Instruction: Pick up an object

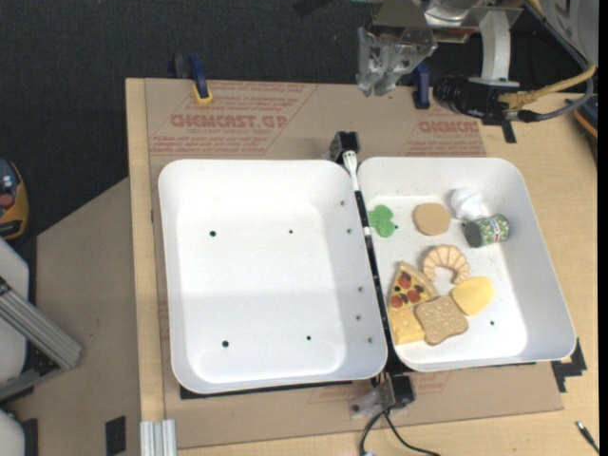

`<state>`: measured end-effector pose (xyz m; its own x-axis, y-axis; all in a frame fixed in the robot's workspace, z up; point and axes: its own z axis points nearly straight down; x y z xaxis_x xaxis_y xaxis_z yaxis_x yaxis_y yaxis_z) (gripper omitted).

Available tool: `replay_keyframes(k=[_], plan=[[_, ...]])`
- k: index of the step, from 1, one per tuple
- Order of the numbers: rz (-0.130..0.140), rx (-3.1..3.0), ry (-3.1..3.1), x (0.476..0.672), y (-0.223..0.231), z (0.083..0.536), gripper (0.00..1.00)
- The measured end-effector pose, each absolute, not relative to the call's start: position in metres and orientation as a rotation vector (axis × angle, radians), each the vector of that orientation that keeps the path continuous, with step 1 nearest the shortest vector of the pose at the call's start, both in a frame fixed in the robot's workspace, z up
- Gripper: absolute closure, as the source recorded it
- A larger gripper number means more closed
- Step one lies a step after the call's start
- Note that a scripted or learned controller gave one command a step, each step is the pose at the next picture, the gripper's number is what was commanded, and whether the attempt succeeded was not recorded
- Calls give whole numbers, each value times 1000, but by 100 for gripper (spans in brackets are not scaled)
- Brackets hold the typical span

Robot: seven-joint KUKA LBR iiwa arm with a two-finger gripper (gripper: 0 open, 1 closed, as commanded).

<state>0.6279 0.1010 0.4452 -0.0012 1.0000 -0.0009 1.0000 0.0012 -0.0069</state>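
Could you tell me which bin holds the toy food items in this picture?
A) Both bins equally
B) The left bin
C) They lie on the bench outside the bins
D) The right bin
D: the green piece, the round cookie, the pizza slice and the toast all lie inside the right bin, while the gripper sits above the bench beyond both bins.

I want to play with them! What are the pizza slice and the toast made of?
Pizza slice: probably toy plastic, with flat, bright painted toppings. Toast: likely plastic or foam, matte tan with a speckled surface. Both look like play food; hard to be sure.
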Motion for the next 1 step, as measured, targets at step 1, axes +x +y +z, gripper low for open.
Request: replay_keyframes(k=[1], plan=[[-10, -2236, -2220, 635, 30, 521, 100]])
